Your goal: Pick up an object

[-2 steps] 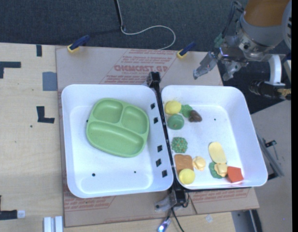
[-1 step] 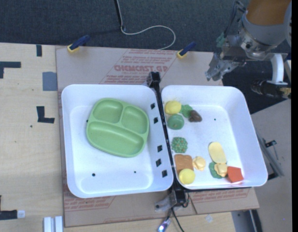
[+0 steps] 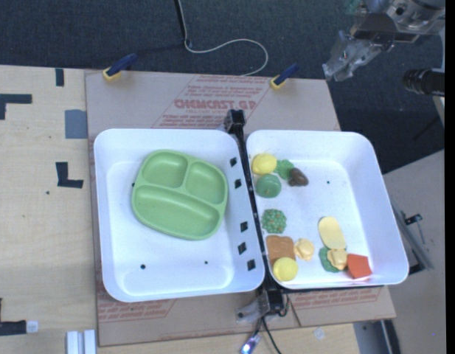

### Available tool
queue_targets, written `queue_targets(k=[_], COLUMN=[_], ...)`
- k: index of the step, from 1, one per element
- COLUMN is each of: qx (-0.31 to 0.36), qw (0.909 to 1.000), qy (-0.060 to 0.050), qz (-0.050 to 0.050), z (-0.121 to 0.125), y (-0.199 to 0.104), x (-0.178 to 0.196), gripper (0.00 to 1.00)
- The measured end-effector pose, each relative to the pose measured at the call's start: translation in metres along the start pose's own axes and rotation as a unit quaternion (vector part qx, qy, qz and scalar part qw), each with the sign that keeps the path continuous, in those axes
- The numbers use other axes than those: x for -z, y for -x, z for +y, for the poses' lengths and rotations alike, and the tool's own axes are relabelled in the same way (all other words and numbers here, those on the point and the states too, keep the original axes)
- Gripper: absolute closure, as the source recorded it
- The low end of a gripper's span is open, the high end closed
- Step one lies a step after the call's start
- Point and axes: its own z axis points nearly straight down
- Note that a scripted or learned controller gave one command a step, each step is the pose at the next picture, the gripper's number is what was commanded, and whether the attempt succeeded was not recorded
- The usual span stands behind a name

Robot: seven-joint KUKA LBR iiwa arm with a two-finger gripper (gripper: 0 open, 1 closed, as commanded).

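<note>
The gripper (image 3: pixel 344 59) hangs high at the upper right, above the dark floor and well apart from both bins; it is blurred, and I cannot tell its state. Nothing is seen in it.

All the small things lie in the right bin (image 3: pixel 374 161). The task names no special object, so any of them can serve. The risk I see is crowding. At the bin's near edge, a yellow ball (image 3: pixel 285 269) touches a brown bread-like piece (image 3: pixel 280 246), and both sit close to the divider between the 2 bins; a descent there may strike the wall or push 1 thing against the other. At the near right corner, a red block (image 3: pixel 359 265) touches a small green piece (image 3: pixel 332 259), with a flat yellow oval (image 3: pixel 331 232) just above, so the gripper could catch 2 things or slide off. The round ones, I judge, may roll away when touched from 1 side.

A better candidate seems the green bumpy piece (image 3: pixel 273 220), which looks like broccoli: it stands apart from its neighbours, is small and round, with a rough surface. Near the far wall are a yellow lemon-like ball (image 3: pixel 264 163), a green round piece (image 3: pixel 268 186) touching it, and a dark brown piece (image 3: pixel 297 177).

The left bin (image 3: pixel 109 220) holds a green divided plate (image 3: pixel 180 193), wide and shallow, which I judge hard to grasp
</note>
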Motion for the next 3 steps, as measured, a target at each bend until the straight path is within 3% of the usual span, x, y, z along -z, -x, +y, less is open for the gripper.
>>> queue_targets(k=[1, 2, 3], qx=[0.0, -0.001, 0.001], qw=[0.9999, 1.0, 0.9999], qy=[-0.012, 0.003, -0.01], qz=[0.001, 0.001, 0.001], z=[-0.022, -0.039, -0.13], y=[-0.052, -0.057, -0.116], x=[-0.099, 0.086, 0.03], gripper=[1.0, 1.0, 1.0])
